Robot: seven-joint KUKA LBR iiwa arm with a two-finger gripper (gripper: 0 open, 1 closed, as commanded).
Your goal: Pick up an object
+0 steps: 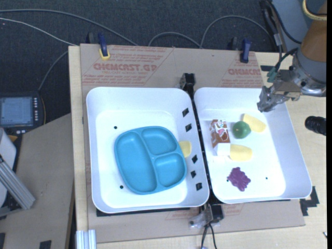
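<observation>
Pincer [265,104] of mine hovers above the right bin's [290,139] far rim, near the yellow piece [254,123]; grip state unclear.

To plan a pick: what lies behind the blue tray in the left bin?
A yellow piece peeks out at the blue tray's right edge; the tray covers its remainder.
</observation>
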